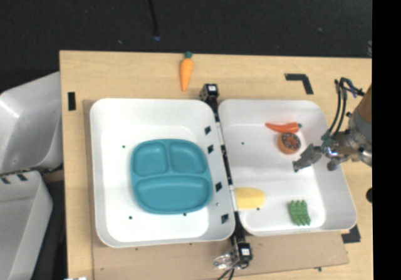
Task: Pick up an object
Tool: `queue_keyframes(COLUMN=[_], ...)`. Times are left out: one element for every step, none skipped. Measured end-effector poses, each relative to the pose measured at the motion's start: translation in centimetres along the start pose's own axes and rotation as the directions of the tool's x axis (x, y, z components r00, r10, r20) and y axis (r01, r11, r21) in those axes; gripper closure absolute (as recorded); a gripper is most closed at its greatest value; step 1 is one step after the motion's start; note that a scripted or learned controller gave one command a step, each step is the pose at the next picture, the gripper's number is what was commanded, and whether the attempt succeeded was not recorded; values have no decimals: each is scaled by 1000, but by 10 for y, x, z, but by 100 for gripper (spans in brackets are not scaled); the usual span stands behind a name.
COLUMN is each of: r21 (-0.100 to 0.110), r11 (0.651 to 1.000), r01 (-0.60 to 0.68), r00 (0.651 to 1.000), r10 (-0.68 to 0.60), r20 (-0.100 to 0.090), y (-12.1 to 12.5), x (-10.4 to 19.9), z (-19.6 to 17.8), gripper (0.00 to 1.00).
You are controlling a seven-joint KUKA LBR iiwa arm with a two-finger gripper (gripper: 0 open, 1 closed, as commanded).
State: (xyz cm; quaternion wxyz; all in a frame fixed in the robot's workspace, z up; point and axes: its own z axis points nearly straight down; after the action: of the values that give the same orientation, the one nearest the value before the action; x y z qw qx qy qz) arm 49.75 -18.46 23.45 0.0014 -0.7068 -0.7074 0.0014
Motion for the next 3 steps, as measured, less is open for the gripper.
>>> queue_keyframes(r21=[0, 0, -8], r11=[1000, 1000, 1000], r01=[-2, -3, -7], r00=[1000, 1000, 1000], r10=[2, 3, 7], r20=[0, 0, 2], y=[6, 15, 16], x=[-8, -12, -13], z=[58, 109, 95], gripper=[0, 0, 100])
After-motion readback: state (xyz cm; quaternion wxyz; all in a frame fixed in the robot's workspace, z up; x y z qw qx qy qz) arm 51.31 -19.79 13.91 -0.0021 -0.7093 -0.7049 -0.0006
